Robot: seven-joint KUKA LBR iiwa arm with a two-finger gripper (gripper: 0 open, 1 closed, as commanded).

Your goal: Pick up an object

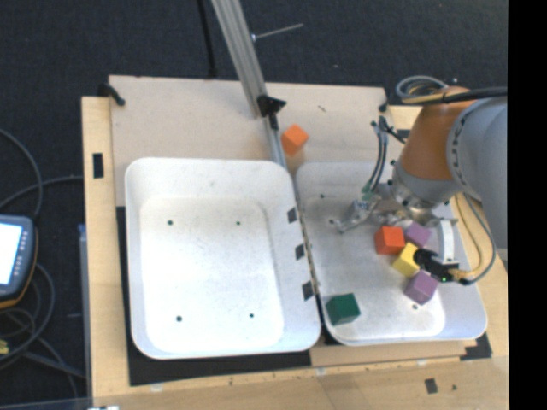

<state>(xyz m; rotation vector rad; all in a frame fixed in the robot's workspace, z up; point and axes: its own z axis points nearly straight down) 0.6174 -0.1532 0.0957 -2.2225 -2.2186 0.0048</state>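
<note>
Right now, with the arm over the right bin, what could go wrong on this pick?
1. The orange cube, yellow block and two purple blocks sit tightly clustered under the arm; a descent could nudge neighbours or catch two at once.
2. The green cube lies near the right bin's front-left corner, so the wall may block a grasp there.
3. Cables hang by the wrist and could snag.

A slanted aluminium rail (244, 54) is running down toward the bench, ending at a black clamp (271, 106). An orange cube (295, 138) is sitting on the bare bench board (188, 118), behind the bins. A handheld screen unit (13, 259) is glowing at far left, cables (38, 186) trailing across the dark floor.
</note>
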